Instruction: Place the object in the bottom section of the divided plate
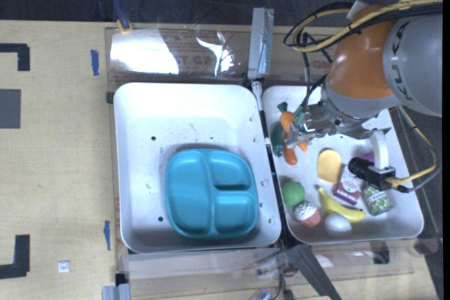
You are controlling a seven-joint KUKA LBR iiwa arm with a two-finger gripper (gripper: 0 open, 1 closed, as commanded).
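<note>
The pincer (pixel 304 130), its grip impossible to judge, hangs over the carrot (pixel 287 124) in the right bin (pixel 411 218), where crowding toys risk a wrong grab far from the divided plate (pixel 209 193).

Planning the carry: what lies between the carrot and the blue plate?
Camera view: the bins' adjoining rims and bare white bin floor separate carrot from plate.

Blue divided plate (pixel 209 192) in left bin (pixel 133 151), pincer (pixel 304 128) above toy-filled right bin (pixel 411 218)
</note>
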